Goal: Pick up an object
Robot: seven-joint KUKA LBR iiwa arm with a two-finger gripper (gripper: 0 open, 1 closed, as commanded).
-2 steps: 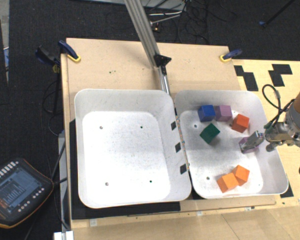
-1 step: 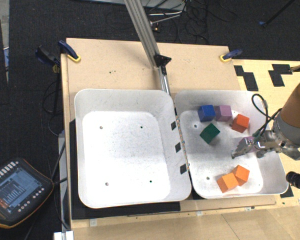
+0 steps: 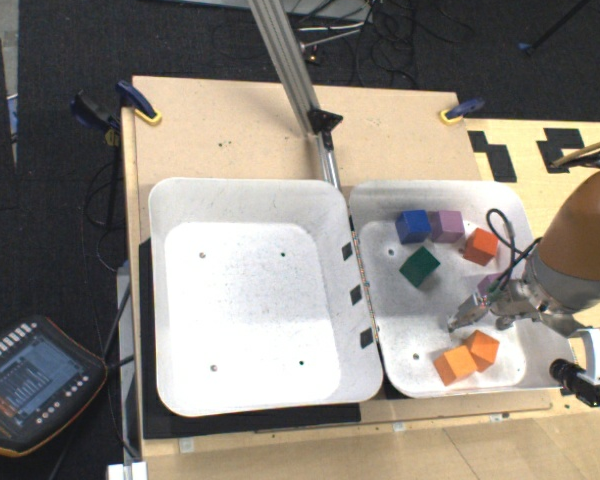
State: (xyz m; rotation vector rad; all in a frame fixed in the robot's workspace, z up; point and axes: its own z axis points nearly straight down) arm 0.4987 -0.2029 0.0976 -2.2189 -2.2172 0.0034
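Observation:
Several small blocks lie in the right bin (image 3: 380,348). A blue block (image 3: 412,225) and a purple block (image 3: 447,225) sit side by side at the back, with an orange block (image 3: 479,245) to their right and a green block (image 3: 418,266) in front of them. Two more orange blocks (image 3: 456,364) (image 3: 484,348) touch near the front edge. My gripper (image 3: 477,323) hangs low just behind that front pair. It is open, its fingers spread, with nothing between them.
The left bin (image 3: 170,298) lies beside the right one. A slanted metal pole (image 3: 290,58) crosses the back of the bench. Black cable (image 3: 505,230) loops from the wrist over the right bin's far right side.

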